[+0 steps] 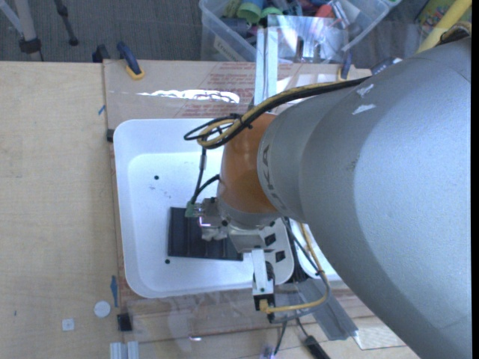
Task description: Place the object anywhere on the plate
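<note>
A pale wooden bench (45, 200) fills the left side, with grey carpet (112, 13) beyond its far edge and a clear tub of colourful toys (299, 6) out on the floor. The left white bin (142, 163) sits open to view, and a flat black plate (187, 234) lies on its floor toward the near side. The big grey arm (374, 193) sweeps in from the right, orange band (239, 170) over the bin, and its gripper (213, 226) is down right at the plate's right edge. How far open it is, or whether it carries the object, cannot be told: the wrist hides it.
</note>
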Controlling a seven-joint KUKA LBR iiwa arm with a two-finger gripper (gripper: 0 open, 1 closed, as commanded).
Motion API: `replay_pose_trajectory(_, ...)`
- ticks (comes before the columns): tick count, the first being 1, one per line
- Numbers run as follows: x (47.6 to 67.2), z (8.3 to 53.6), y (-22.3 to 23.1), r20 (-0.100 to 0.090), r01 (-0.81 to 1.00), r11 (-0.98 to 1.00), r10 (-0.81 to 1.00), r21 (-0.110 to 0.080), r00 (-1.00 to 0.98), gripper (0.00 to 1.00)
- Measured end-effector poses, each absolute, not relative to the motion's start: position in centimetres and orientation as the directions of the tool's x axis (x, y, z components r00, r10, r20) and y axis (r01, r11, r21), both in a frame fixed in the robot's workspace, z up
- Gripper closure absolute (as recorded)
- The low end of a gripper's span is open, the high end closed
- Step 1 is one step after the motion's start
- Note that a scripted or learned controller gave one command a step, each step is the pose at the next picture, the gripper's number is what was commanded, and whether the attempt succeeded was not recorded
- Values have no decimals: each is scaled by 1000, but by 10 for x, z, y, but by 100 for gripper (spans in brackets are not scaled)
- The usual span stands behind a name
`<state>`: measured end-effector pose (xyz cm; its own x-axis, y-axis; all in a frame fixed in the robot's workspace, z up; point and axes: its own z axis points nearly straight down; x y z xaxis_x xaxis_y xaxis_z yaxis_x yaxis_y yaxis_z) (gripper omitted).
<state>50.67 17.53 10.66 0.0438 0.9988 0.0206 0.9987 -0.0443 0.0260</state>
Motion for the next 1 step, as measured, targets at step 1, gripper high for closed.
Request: replay_pose_trajectory(1,510,330,209,-1,956,-295,956,-1,295,100)
